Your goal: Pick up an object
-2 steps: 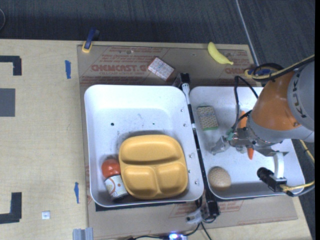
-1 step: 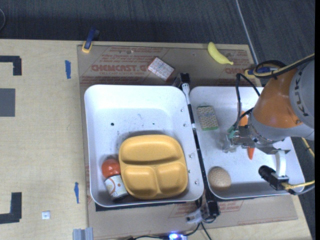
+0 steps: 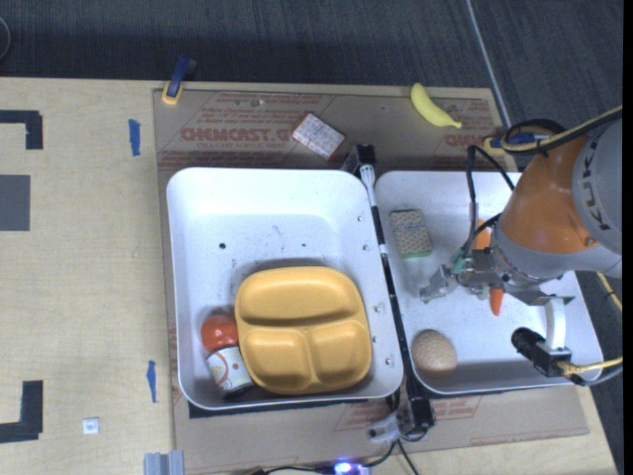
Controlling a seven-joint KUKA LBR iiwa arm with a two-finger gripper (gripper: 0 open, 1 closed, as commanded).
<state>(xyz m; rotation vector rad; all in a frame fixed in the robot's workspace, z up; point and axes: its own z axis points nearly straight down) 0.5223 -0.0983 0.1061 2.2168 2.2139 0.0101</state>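
Arm reaches in from the right over the right bin (image 3: 584, 336), orange band and grey wrist hanging above that bin's middle. Gripper (image 3: 435, 287) is low inside the bin, pointing toward its left half; at this slant and blur, cannot tell whether it is open or closed, and nothing can be made out in its grasp. Candidate objects in the right bin: a greenish sponge-like block (image 3: 409, 233) near the far-left corner, and a tan rounded object (image 3: 433, 351) by the near wall (possibly a potato or stone, too soft to say). The gripper tip sits between the two, apart from both as far as can be judged, somewhat nearer the sponge-like block. Left bin (image 3: 198, 206) holds a yellow compartment tray (image 3: 302, 327) with a red-capped small bottle (image 3: 224, 354) tucked against its left side; a yellow banana (image 3: 433, 106) lies outside on the cardboard behind the bins. Judgement: the approach or descent step is in hand, no lift begun. The next move calls for settling on one target, centring over it, dropping until the tips straddle it, then closing and rising straight. The rounded object may roll off a poorly centred pinch.
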